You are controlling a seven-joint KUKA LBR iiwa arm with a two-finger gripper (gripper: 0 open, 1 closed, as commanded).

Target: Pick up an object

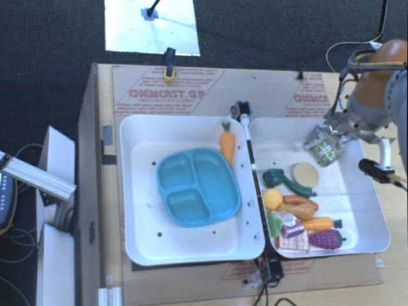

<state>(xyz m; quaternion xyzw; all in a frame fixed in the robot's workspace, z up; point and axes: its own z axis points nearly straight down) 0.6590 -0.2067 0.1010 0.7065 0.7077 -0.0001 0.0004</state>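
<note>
My fingers (327, 144) hang over the far part of the right bin (376, 218), close to its far wall, and my wrist comes in from the right. Whether they are open or shut I cannot tell, because from above they melt into a small grey-green speckled piece (327, 153) that lies directly under them. I also cannot say if this piece is between them or only below them, so I do not count it as held. It is the closest thing to me, and I judge it the natural one to pick. It seems touching or nearly touching my tips, on their near side. Its shape is too blurred to give a long axis.

Just beside it, on the near-left, lies a round beige disc (305, 174). After that comes a dark green piece (285, 180), with its long axis running from left to right and a little nearer on the right. Further toward the near edge there are a yellow ball (272, 199), an orange carrot (319, 223) lying left to right, and purple grapes (326, 239). The left bin (143, 234), well apart from me, holds a blue tray (197, 187) and a second carrot (227, 145) by the dividing wall.
</note>
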